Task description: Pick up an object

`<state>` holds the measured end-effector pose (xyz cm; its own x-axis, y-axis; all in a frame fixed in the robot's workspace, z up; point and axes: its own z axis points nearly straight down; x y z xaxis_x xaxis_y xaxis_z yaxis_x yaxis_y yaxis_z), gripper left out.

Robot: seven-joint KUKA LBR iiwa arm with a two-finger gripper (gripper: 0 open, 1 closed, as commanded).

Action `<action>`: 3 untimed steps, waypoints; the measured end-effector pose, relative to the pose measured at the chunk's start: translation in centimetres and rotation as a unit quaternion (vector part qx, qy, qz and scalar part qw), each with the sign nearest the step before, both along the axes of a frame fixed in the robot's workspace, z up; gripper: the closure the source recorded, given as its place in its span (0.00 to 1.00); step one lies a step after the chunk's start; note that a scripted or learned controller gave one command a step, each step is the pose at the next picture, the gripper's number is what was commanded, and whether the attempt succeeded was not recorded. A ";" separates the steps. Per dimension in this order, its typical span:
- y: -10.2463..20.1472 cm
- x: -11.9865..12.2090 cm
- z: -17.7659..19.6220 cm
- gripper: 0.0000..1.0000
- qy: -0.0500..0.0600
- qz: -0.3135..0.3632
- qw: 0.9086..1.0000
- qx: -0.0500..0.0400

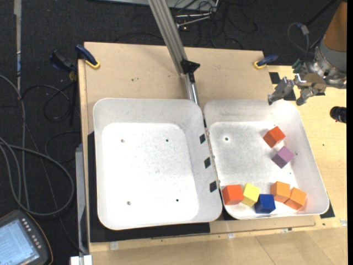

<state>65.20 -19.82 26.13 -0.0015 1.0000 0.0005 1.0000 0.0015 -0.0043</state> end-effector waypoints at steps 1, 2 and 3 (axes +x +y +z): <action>0.0 0.1 0.3 0.00 -0.002 0.001 1.000 -0.001; 0.0 -0.5 -6.0 0.00 0.001 -0.001 1.000 0.000; -0.6 -0.7 -12.2 0.00 0.001 -0.001 1.000 0.000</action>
<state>64.45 -20.43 13.95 0.0011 1.0000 0.0007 1.0000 -0.0011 -0.0064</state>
